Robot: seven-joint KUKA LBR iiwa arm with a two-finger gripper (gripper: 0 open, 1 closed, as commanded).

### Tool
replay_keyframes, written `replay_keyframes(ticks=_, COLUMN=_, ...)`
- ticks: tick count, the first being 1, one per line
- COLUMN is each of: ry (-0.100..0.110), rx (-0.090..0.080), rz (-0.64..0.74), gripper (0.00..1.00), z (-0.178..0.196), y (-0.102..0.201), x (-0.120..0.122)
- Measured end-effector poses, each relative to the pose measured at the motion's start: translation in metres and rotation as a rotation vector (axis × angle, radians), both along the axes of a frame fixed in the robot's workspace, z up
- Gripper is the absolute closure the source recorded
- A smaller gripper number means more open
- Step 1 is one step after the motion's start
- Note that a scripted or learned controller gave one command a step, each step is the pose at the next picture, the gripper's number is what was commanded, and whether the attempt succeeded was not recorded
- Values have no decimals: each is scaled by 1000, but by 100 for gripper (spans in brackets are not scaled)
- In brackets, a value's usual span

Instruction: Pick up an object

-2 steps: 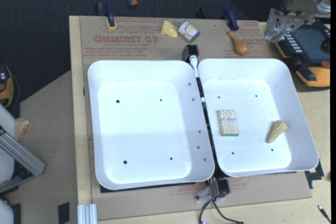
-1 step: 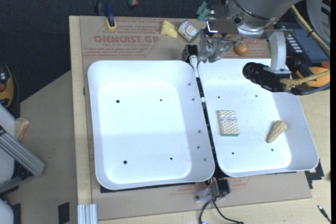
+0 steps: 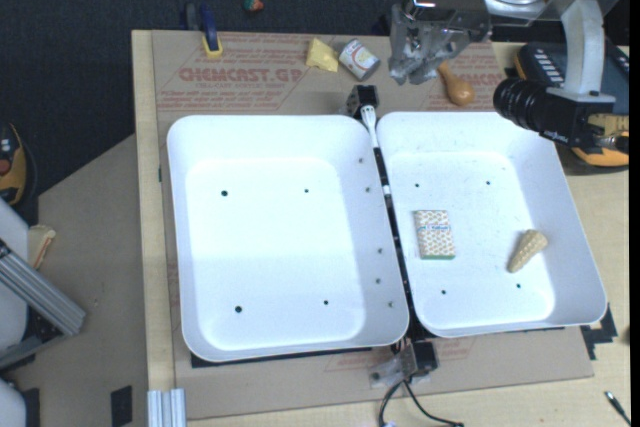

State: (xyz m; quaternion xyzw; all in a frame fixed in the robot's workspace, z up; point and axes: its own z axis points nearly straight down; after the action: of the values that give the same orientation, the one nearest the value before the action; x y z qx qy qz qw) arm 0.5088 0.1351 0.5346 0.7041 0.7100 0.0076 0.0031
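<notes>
In the right bin (image 3: 560, 200) lie two objects: a small patterned rectangular packet (image 3: 434, 234) near its left side and a tan cone-shaped piece (image 3: 526, 250) toward its right. My gripper (image 3: 418, 63) hangs high above the bench, behind the far edge of the right bin, well away from both objects. Nothing shows between its fingers. The left bin (image 3: 270, 235) holds nothing.
On the board behind the bins lie a yellow wedge (image 3: 322, 56), a small white box (image 3: 358, 59) and an orange-brown pear-shaped piece (image 3: 457, 87). A blue-and-yellow clamp (image 3: 209, 28) sits at the back left. A black device (image 3: 545, 107) juts over the right bin's far corner.
</notes>
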Motion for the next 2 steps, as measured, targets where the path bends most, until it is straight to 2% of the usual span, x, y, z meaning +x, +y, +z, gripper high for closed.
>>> replay_keyframes(ticks=1, ry=23, rx=-8, rz=0, gripper=100, z=-64, y=63, x=-26)
replay_keyframes(ticks=2, ry=30, rx=-12, rz=-5, gripper=100, z=-199, y=90, x=-32)
